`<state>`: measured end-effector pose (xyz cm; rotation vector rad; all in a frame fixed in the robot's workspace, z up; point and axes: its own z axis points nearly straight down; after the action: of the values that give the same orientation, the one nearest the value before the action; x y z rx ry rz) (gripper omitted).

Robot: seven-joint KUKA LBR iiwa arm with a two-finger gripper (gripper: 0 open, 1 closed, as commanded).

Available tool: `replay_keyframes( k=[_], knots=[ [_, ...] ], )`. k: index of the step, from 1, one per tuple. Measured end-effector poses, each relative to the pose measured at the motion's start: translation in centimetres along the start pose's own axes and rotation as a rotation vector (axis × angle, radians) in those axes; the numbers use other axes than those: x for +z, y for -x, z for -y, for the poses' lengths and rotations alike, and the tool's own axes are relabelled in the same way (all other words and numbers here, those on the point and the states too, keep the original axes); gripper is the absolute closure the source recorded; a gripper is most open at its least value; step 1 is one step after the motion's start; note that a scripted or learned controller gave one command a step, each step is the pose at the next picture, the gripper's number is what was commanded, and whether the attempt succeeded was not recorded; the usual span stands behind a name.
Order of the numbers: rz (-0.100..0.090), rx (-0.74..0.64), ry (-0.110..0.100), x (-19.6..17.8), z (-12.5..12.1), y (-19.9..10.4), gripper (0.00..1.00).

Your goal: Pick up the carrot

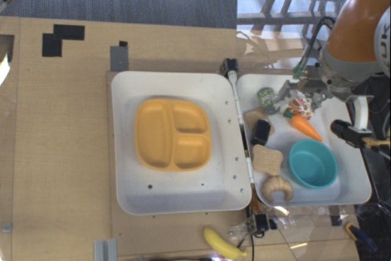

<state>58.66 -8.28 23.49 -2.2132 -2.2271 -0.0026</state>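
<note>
Two bins sat side by side; in the right bin [360,192] the carrot [305,126] lay between a strawberry [299,106] and a teal bowl [312,163], under the gripper [303,93].

Carrot [305,127] in right bin [353,191], behind bowl [312,163]

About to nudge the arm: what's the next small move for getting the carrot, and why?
Probably a short shift toward the teal bowl, then down. The gripper sits over the strawberry, while the carrot lies just beyond it, untouched, in the right bin.
</note>
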Motion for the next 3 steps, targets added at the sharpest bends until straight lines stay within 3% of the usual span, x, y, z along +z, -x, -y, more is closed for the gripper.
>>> replay_keyframes(
  k=[1,2,3],
  knots=[
    [0.001,-0.004,-0.008,9.1,0.0,4.1,0.00],
    [-0.005,0.450,0.004,14.8,-3.0,11.1,0.00],
    [-0.001,0.499,0.002,14.8,0.4,10.6,0.00]
  ],
)
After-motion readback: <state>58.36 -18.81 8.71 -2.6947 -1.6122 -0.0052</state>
